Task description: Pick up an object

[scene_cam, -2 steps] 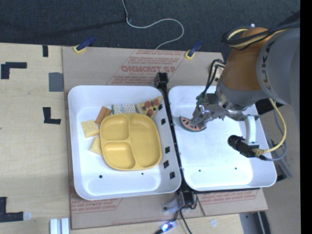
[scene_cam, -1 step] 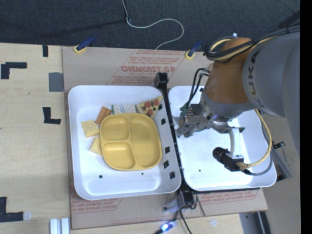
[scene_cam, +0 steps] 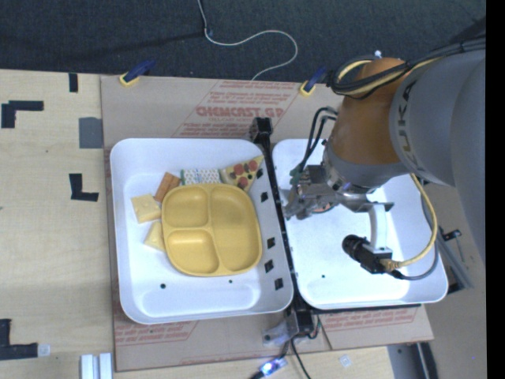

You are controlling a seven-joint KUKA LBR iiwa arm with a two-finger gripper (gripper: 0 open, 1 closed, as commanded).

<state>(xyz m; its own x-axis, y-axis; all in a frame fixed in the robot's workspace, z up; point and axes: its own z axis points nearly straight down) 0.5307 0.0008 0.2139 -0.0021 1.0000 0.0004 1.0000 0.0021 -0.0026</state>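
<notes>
At the near edge of the view, the bench (scene_cam: pixel 47 290) showed pale wood with black marks, and a sheet of brown cardboard (scene_cam: pixel 237 105) lay under both bins. The left bin (scene_cam: pixel 126 275) held a yellow divided plate (scene_cam: pixel 211 229), lying flat near the middle of the bin with three compartments facing up. Just beside the plate's left rim lay small tan, cracker-like pieces (scene_cam: pixel 147 208), one of them touching an orange-brown piece (scene_cam: pixel 166 185). Along the plate's far rim lay a speckled flat item (scene_cam: pixel 200 176) and a pizza-slice-shaped toy (scene_cam: pixel 243 172), the toy close to the bin's right wall. The right bin (scene_cam: pixel 347 290) stood directly beside the left bin, their walls touching along a dark centre seam. The grey arm (scene_cam: pixel 442 117) reached in over the right bin, with its orange band (scene_cam: pixel 367 125) above the wrist. The pincer (scene_cam: pixel 306 200) was positioned low over the left part of the right bin, next to the dividing wall; whether it was spread or closed could not be determined, and no object was visible in it. A black cable connector (scene_cam: pixel 364 253) hung nearer the camera. Beyond the bins, a thin white cable (scene_cam: pixel 252 38) lay on dark carpet (scene_cam: pixel 95 22).
</notes>
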